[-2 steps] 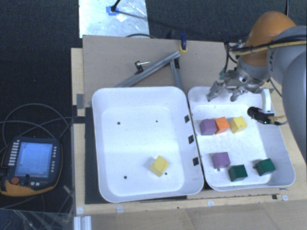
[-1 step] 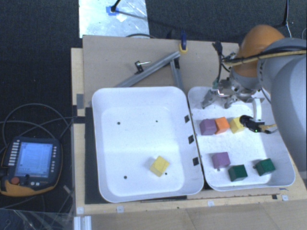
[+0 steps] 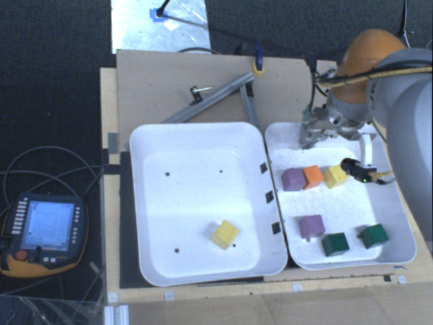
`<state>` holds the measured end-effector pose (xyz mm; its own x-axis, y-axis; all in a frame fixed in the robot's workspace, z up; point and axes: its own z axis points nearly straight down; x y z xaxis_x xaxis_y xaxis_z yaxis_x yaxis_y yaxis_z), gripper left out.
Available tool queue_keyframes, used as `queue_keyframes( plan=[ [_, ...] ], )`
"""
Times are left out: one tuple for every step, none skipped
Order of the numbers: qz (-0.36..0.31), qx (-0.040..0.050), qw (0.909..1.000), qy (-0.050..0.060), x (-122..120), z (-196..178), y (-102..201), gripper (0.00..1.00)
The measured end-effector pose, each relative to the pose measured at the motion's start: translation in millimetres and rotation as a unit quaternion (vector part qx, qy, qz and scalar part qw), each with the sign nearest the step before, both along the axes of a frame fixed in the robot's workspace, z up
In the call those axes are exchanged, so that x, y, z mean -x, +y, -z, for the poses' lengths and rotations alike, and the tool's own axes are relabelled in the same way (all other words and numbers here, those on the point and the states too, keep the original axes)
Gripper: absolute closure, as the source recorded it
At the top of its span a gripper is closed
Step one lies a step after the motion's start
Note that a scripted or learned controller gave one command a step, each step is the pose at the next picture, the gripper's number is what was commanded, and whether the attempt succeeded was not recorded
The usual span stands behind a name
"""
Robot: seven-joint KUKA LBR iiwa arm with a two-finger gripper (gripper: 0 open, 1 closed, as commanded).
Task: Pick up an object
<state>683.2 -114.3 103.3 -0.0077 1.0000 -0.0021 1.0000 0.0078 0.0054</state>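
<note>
- Dark carpet surrounds a brown-board bench that carries two white bins side by side. A teach pendant lies on the floor, well left of the orange block.
- Landmark: orange block, middle of a three-block row in the right bin.
- Gripper sits on the far-rim side of the orange block, almost straight behind it, over bare bin floor. It is apart from the row and touches no block.
- Claw state: cannot tell whether it is open or closed at this angle. Nothing is visibly held.
- Likely target (judgement): the orange block, or the purple block touching its left side. Both lie on the near side of the claw, so the move calls for a short shift toward the near rim plus a descent.
- Blocks look roughly cubic, so there is no real long axis to align to.
- In the way: the yellow block touches the orange block's right side. The row is packed, so a grasp along the row line has no clearance on orange. A front-to-back grasp looks cleaner.
- Further to the near side of the orange block: second purple block, dark green block, green block. Each stands apart from its neighbours, so they look like easier picks, but they are farther from the claw.
- Lone yellow block sits in the left bin, well left and to the near side of the orange block.
- Arm reaches in from the right of the orange block.
</note>
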Motion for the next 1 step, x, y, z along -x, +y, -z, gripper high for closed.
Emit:
queue_keyframes(
  plan=[
    [0.001,-0.0004,1.0000,-0.001,-4.2,-45.1,-2.2,1.00]
  ],
)
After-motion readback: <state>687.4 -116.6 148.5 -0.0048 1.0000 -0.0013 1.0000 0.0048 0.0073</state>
